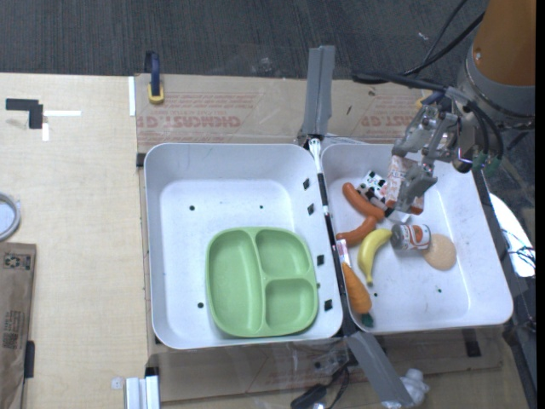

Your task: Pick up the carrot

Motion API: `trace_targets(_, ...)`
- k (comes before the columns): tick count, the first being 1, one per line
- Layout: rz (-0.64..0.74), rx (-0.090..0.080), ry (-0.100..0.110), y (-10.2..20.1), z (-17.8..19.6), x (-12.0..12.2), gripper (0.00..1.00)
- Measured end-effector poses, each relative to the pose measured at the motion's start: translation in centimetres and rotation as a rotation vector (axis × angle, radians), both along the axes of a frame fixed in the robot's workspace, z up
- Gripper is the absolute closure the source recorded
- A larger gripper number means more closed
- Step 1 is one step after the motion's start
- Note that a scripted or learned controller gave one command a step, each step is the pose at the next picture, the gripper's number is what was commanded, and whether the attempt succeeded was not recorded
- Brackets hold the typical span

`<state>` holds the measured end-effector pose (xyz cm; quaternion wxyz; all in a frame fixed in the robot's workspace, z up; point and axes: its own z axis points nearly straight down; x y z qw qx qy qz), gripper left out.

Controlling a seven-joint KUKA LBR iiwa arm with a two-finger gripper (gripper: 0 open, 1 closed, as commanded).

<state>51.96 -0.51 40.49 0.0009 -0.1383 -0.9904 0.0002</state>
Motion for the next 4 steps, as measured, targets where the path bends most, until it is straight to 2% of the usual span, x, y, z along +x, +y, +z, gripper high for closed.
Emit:
trace_targets(1, -0.672, -0.003, -0.002, 3.9, 3.6, -2.1, 1.00)
trace_targets(2, -0.640, -0.003, 0.001, -0.9, -8.4, 1.6, 1.00)
trace_targets(3, -0.642, -0.005, 0.002, -1.0, -7.6, 1.7, 1.00)
trace_targets(4, -0.480, -0.002, 0.000, -2.9, -5.6, -3.3, 1.00)
